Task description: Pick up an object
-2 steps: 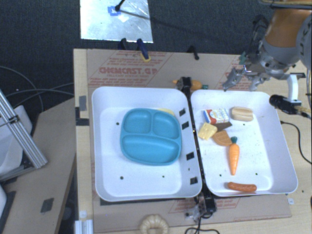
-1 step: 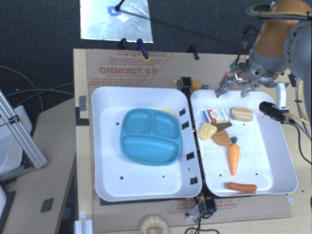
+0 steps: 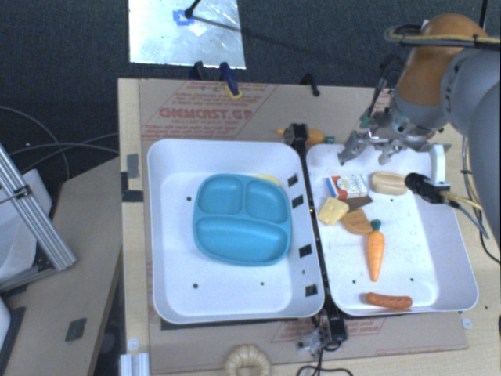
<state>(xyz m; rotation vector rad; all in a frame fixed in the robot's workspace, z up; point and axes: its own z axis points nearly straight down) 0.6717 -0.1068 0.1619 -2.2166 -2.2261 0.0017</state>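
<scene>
Above a cardboard-topped bench (image 3: 211, 112), a grey KUKA arm (image 3: 462, 77) reaches in from the right, its gripper (image 3: 366, 153) hanging with fingers spread and nothing between them over the back edge of the right bin (image 3: 446, 288). The pick looks to be at the approach stage: no object is lifted, and all the toy food lies on the bin floor.

Largest of the loose items is a blue divided plate (image 3: 241, 218), alone near the middle of the left bin (image 3: 172, 288). In the right bin, a carrot (image 3: 376, 253) points toward the front, a sausage (image 3: 388, 301) lies near the front wall, and a pale bread roll (image 3: 387, 182) sits just below the gripper. Beside it are a small printed carton (image 3: 348, 186), a yellow cheese wedge (image 3: 333, 211) and a brown slice (image 3: 357, 222), close together and partly touching.

The next move likely calls for a descent onto the roll or carton, the nearest targets, with the fingers kept clear of neighbours.

Dark carpet (image 3: 63, 45) surrounds the bench; a shiny metal sheet (image 3: 156, 22) lies behind it and an aluminium frame (image 3: 31, 218) stands at left.
</scene>
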